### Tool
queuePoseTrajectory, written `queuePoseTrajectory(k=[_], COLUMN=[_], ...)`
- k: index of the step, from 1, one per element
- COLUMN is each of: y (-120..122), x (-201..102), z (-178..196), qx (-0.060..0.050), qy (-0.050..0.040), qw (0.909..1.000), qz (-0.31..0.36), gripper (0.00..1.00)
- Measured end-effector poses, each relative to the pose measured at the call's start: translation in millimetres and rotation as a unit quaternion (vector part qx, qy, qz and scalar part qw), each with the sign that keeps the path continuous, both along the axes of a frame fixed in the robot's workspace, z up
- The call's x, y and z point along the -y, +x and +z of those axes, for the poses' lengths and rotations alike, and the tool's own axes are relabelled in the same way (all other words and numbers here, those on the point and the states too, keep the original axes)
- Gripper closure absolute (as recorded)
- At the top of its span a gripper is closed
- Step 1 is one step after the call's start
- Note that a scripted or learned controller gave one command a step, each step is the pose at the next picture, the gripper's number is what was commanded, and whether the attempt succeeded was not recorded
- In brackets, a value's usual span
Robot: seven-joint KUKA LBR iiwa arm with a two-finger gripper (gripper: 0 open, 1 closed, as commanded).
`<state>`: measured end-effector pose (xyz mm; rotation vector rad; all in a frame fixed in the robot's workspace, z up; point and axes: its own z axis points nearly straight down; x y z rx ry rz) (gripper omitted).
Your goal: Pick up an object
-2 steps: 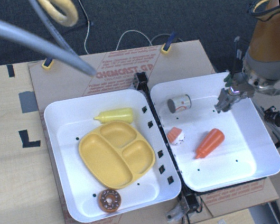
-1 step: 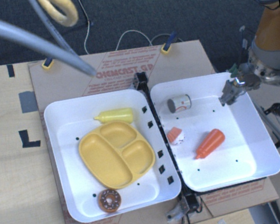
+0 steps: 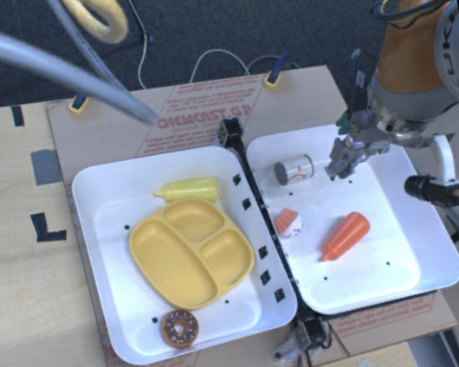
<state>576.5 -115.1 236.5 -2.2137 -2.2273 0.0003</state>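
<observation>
Carrot, orange and tapered, is what we pick out first: it lies tilted on the floor of the right bin, toward the near half. Using that carrot as our marker, a small piece coloured orange and white sits just off its narrow end, toward the divider, and a little clear jar lies on its side farther back. Up and to the right of the carrot we see the hand poised over the bin's far part, well apart from the carrot; whether its fingers are spread or closed, we cannot tell, and nothing shows between them. Across the divider from the carrot, the left bin carries a yellow sectioned plate, a yellow bottle behind it, and a chocolate doughnut at the near edge. Both bins rest on the table.
</observation>
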Motion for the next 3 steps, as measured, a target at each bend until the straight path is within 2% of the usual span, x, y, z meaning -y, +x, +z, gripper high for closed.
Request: queuePoseTrajectory(k=[1, 2, 3], y=[8.1, 2.8, 14.8], x=[-64.2, -114.0, -172.4], z=[-3.5, -7.8, -17.2], qx=[0.0, 0.0, 0.0], qy=[0.0004, -0.0001, 0.0001], qw=[1.0, 1.0, 1.0], qz=[0.001, 0.0, 0.001], gripper=[1.0, 1.0, 1.0])
